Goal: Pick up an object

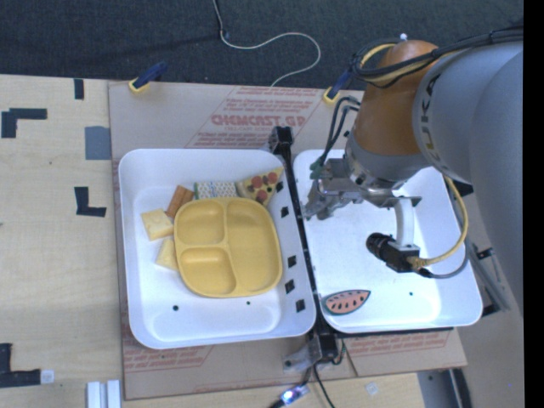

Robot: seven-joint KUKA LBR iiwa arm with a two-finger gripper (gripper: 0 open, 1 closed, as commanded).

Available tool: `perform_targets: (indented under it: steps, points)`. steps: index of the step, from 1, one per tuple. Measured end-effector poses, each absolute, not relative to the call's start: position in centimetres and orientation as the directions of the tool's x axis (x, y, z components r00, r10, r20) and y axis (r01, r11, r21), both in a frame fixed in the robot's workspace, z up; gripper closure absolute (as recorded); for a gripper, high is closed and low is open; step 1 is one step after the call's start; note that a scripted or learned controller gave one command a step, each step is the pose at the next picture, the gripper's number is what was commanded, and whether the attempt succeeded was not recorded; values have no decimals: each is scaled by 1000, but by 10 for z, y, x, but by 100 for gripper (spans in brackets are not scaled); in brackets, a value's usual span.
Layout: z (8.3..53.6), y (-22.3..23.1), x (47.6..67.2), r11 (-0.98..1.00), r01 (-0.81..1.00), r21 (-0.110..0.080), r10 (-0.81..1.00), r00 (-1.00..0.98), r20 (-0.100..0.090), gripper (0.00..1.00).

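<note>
We take the watermelon slice as the likeliest target: it lies flat in the right bin, its long axis running across the bin, toward the bin's near edge from the claw. The arm stoops low by the divider; we cannot tell the claw's state.

Two shallow white bins side by side on a cardboard sheet; in the left bin, a yellow divided plate lying over pale and brown food pieces at its left and upper edges; in the right bin, a watermelon slice near the front edge; above that bin's left part, the gripper under the grey arm with its orange band; a white cable across dark floor behind.
</note>
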State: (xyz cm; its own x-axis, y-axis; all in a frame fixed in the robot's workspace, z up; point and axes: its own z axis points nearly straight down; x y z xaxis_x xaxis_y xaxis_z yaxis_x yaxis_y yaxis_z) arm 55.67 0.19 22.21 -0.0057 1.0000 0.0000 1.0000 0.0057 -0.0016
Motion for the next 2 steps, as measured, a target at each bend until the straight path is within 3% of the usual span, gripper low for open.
perform_targets:
  steps: [2]
  points:
    - [218, 85, 615, 6, 1000, 0, 1000, -6, 1, 100]
